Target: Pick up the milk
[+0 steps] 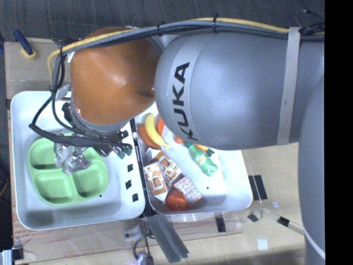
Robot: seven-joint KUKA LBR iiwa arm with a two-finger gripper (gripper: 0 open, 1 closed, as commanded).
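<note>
While the end effector (74, 160) hovers over the green tray (49, 175), banana (150, 132), tomato (176, 200) nearby

A pale wooden bench (265, 173) carries two shallow white plastic bins side by side, touching. The left bin (22, 148) and the right bin (237, 195) sit flat on it.

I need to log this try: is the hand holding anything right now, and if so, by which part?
Nothing shows between the fingers. The hand hangs over the green divided tray in the left bin, with no milk in it.
</note>
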